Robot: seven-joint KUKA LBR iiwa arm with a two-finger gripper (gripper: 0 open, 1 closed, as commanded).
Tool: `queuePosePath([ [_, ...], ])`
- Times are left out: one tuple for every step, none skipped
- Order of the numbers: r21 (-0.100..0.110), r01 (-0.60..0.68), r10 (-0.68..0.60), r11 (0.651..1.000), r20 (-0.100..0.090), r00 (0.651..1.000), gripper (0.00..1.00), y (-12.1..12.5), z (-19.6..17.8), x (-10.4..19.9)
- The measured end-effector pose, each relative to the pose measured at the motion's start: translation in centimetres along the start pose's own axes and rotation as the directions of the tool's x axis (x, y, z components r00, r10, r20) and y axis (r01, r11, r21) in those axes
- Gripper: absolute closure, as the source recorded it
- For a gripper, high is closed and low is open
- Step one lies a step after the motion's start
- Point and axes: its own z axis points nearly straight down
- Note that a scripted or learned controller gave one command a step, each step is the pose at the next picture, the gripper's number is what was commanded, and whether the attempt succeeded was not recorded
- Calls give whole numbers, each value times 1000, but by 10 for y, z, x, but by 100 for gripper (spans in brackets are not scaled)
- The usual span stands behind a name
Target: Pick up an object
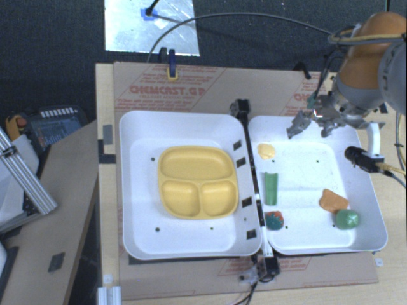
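Nearest the camera: teal-and-red ball (274, 220) in the near-left corner of the right bin (305, 170), close to the wall shared with the other bin. Green ball (347, 219) is at the near right, with the orange lump (333, 200) right behind it. They're touching or just shy of it, can't tell at this resolution. Green stick (271, 188) lies lengthwise along the bin's left wall, just behind the teal-and-red ball and apart from it. Pale yellow blob (266, 150) is further back on the same side, near the far-left corner. Left bin (130, 170) holds a yellow tray (197, 181) with three compartments, flat, roughly centred. Gripper (310, 131) sits over the far edge of the right bin, with the arm coming in from the right. Fingers are spread with nothing between them, and it isn't touching any item. The closest item to it is the pale yellow blob, off to its left and nearer the camera; the rest are well apart from it. Both bins rest on a cardboard sheet (191, 88) with red print.
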Motion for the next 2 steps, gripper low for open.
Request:
queuePosePath([
  [-1,4,-4,1000,1,1000,0,11,50,2],
  [1,-2,2,1000,0,1000,0,7,94,-4],
])
